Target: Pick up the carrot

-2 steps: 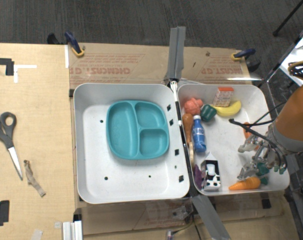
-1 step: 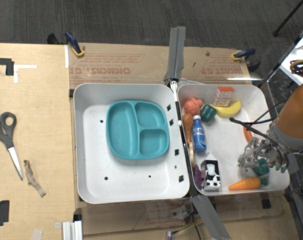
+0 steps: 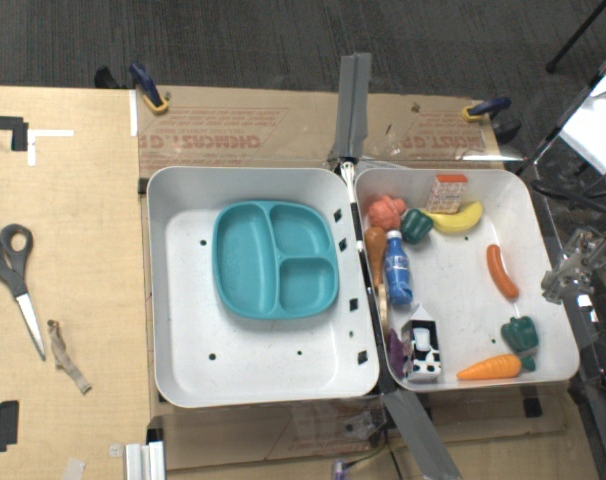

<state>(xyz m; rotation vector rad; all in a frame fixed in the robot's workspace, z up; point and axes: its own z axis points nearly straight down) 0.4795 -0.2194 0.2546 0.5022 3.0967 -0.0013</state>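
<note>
Resting spot of the carrot (image 3: 494, 368): it lies flat in the near right corner of my right bin (image 3: 543, 223), tip pointing left, touching nothing of mine.
Carrot's neighbours: a dark green pepper (image 3: 519, 334) just above its leafy end, a black-and-white carton (image 3: 422, 351) to its left.
My pincer (image 3: 568, 268): it hangs at the right bin's outer rim, apart from the carrot; whether it is clenched or released I cannot tell.
Farther back in the right bin: a sausage (image 3: 501, 271), a banana (image 3: 457, 218), a second green pepper (image 3: 415, 226), a pink lump (image 3: 386, 211) and a blue bottle (image 3: 396, 271) along the left wall.
Left bin (image 3: 178, 348): it holds a teal divided plate (image 3: 276, 258).
Bench at far left: scissors (image 3: 13, 278) on the bare board.
</note>
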